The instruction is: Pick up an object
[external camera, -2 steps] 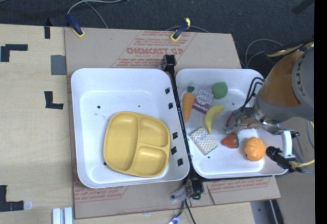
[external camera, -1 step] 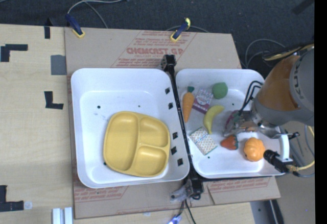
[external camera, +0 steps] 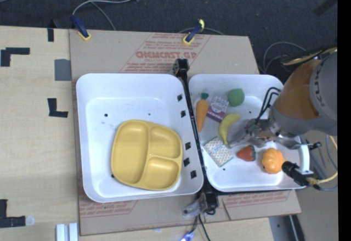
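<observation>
Reaching into right white plastic bin [external camera: 271,82]: gripper [external camera: 248,130] low among toys, opening impossible to tell. Crowded by yellow banana [external camera: 228,126], red strawberry [external camera: 246,153], orange round fruit [external camera: 272,160], patterned packet [external camera: 218,151]. Carrot [external camera: 201,114], green ball [external camera: 236,96] behind. Yellow divided tray [external camera: 147,154] in left bin [external camera: 88,97].

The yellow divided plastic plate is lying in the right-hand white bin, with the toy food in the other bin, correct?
Not quite. The camera view shows the yellow divided plastic plate in the left-hand white bin; the toy food, such as the yellow toy banana, lies in the right-hand white bin.
</observation>
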`<move>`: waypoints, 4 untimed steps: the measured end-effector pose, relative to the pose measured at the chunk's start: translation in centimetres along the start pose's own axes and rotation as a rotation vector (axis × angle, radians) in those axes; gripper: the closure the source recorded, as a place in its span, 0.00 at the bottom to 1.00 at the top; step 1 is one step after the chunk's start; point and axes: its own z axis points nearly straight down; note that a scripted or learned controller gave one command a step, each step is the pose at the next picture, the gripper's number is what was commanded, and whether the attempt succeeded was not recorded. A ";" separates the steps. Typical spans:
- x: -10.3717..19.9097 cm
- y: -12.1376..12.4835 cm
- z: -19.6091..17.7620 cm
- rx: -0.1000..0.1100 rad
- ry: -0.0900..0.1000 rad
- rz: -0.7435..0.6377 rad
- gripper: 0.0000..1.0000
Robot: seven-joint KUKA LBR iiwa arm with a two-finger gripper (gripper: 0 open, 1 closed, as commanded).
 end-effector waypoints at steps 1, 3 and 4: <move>6.4 8.3 0.1 0.000 0.000 -0.002 0.00; 7.2 7.7 -0.1 0.007 -0.001 0.001 0.00; 7.4 13.5 0.2 0.008 -0.006 0.002 0.00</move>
